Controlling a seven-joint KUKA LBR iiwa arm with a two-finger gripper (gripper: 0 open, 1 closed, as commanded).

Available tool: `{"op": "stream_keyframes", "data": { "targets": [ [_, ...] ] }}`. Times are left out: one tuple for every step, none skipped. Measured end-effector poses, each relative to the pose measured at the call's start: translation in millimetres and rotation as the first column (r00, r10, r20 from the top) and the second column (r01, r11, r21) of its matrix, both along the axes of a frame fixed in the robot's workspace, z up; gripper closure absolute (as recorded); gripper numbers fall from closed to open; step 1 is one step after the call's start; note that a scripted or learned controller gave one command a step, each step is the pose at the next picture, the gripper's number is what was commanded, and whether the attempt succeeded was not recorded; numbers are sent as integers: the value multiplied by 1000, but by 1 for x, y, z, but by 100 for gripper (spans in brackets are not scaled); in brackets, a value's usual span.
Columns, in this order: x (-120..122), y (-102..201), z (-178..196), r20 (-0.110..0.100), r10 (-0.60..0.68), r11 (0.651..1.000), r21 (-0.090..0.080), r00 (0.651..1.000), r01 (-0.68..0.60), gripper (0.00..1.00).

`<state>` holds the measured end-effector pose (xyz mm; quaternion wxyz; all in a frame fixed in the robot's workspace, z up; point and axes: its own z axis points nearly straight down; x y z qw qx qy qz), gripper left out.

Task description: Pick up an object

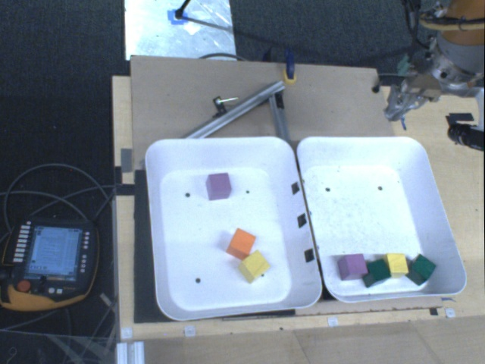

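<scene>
No block is being held, so the picking job is only just starting. There are seven small blocks to choose from, and all of them are lying in the two bins.

In the left white plastic bin (163, 203), a small purple cube (218, 186) is sitting alone near the far side. Closer to the front, a small orange cube (241, 243) and a small yellow cube (255, 265) are sitting corner to corner, touching or almost touching.

In the right white plastic bin (424, 180), four blocks are bunching together in a row along the front wall. Going from left to right, they are a second purple cube (352, 265), a dark green block (375, 272), a second yellow cube (397, 263) and another dark green block (420, 268). They are sitting so close that they look like they are touching.

The robot's grey metal gripper (399, 106) is hanging over the brown bench top (333, 97), just past the far edge of the right bin. It is well apart from every block. Its fingers are pointing down, and nothing is sitting between them. They are too small and blurry to tell if they are apart or together.

So almost everything is left to do. I think the arm is needing to pick one block, move over it, come down, close on it and lift it. The lone purple cube looks like the easiest one, because nothing is crowding it.
</scene>
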<state>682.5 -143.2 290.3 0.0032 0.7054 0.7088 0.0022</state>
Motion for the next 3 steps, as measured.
{"op": "stream_keyframes", "data": {
  "targets": [
    [-9, 56, -16, -7, 5, 1000, 3, 1000, -5, 100],
    [-30, 109, -17, -8, 6, 1000, 4, 1000, -5, 100],
    [-54, 152, -38, -11, 5, 1000, 3, 1000, -5, 100]
  ]
}}
